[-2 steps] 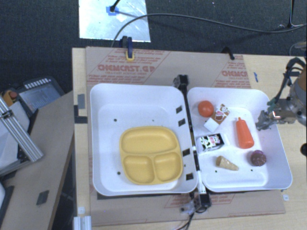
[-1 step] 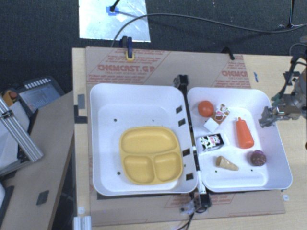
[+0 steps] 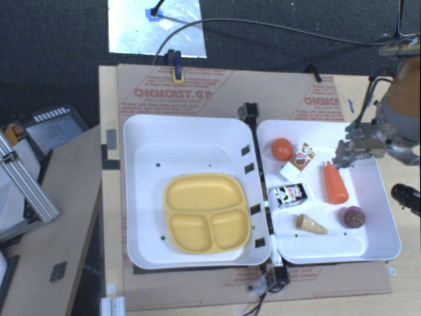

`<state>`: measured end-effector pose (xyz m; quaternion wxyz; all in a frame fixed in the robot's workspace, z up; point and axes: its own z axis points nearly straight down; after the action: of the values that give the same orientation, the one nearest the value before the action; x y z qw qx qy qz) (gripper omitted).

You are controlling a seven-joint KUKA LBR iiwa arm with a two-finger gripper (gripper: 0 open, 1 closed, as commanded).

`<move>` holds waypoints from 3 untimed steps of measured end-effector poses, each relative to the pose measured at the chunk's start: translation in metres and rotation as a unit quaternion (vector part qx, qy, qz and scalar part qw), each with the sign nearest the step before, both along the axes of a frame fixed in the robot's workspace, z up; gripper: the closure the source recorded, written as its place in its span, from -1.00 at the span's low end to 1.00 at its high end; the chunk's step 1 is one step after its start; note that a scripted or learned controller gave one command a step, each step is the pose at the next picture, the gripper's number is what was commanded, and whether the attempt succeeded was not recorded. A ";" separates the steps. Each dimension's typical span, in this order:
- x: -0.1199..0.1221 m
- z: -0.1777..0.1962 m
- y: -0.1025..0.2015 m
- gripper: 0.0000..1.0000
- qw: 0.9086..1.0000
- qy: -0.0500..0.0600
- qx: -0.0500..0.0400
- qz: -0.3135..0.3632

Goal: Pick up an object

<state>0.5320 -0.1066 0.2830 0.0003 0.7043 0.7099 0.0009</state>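
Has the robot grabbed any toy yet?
Not yet. Done: the gripper has reached the right bin, just above the top of the orange carrot. In hand: nothing that I can see. Left: grabbing and lifting a toy. The carrot, the red ball and the cone all lie in the bin.

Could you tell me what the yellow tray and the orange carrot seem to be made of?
The yellow tray looks like moulded plastic: smooth, evenly coloured, with rounded compartments. The orange carrot also seems plastic, probably a toy, given its uniform colour and slight sheen.
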 end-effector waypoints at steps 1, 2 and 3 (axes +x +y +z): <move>0.011 -0.008 0.048 1.00 1.000 0.000 0.000 0.001; 0.040 -0.011 0.091 1.00 1.000 -0.001 0.000 0.001; 0.058 -0.014 0.133 1.00 1.000 -0.001 0.000 0.000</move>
<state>0.5900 0.0266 0.2692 0.0008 0.7039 0.7103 0.0017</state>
